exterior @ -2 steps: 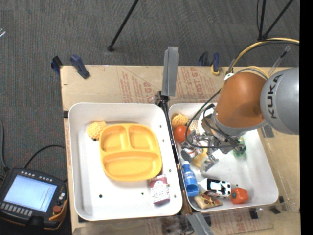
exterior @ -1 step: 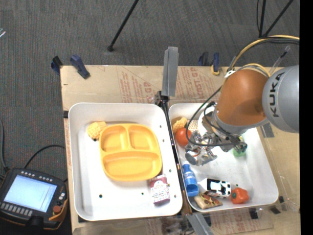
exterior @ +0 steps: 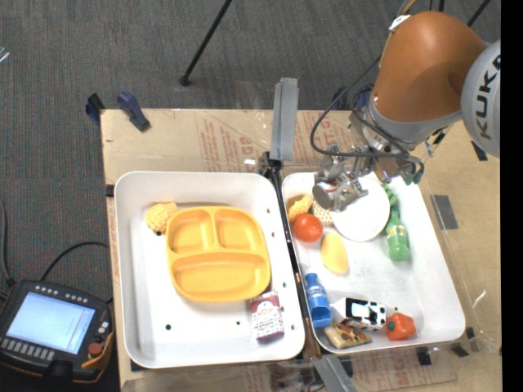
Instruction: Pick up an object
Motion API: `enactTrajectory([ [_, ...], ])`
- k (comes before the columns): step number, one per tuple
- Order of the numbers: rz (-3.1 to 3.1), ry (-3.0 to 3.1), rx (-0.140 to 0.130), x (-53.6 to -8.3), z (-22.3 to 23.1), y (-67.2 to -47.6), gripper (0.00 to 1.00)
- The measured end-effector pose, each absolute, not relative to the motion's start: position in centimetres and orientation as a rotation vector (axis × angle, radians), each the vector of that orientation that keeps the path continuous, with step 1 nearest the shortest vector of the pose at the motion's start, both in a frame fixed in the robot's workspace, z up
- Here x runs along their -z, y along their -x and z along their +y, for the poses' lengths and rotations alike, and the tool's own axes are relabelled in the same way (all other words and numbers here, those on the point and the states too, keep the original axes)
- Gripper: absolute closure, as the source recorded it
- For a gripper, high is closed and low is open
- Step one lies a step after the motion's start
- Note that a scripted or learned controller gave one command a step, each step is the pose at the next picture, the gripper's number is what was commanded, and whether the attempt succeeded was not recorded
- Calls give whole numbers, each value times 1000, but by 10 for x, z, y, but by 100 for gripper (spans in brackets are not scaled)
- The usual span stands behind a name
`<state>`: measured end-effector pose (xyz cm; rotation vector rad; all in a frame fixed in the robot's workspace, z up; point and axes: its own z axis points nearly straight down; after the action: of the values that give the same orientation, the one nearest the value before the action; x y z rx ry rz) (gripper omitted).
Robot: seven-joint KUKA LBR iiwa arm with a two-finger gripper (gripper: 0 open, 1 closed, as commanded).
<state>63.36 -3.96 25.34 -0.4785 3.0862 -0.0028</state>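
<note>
Camera view: arm came in from the right, orange band (exterior: 429, 64) big at top right, w/ the gripper (exterior: 339, 190) hanging over the far-left part of the right bin (exterior: 445, 288). Couldn't tell whether the jaws were apart or together; metal head blocked them, and nothing was visibly between them.

Right bin contents: a white round plate (exterior: 364, 215) just beside the gripper, toward the far edge. A green bottle (exterior: 397, 235) lay along the plate's right side, touching or nearly so. Near the bin's left wall, a red tomato (exterior: 308, 228), w/ a yellow-orange piece (exterior: 300, 207) just behind it, partly under the gripper. A pale yellow lemon-like item (exterior: 334, 253) sat approx mid-bin, just beside the tomato. Along the near edge: a blue bottle (exterior: 316, 299) by the left wall, a black-and-white cow toy (exterior: 368, 311), a sandwich-like toy (exterior: 347, 334) at the near edge, and an orange-red pepper (exterior: 400, 326) toward the near right corner.

Left bin (exterior: 135, 300): yellow divided tray (exterior: 217, 253) in the middle, a corn cob (exterior: 160, 215) touching its far-left corner, and a small pink carton (exterior: 266, 316) at the tray's near-right corner, close to the bin's right wall.

A grey post (exterior: 284, 125) stood at the far end between the bins. Teach pendant (exterior: 53, 325) lay on the floor at bottom left.
</note>
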Motion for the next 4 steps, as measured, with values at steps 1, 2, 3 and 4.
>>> enactTrajectory([
  [1,3018,851,-1,-265,-99,-645,100],
  [2,2979,1006,-7,-197,-194,-603,100],
  [3,2989,950,-3,-212,-152,-643,100],
  [4,2970,1012,-4,-217,-117,-645,100],
])
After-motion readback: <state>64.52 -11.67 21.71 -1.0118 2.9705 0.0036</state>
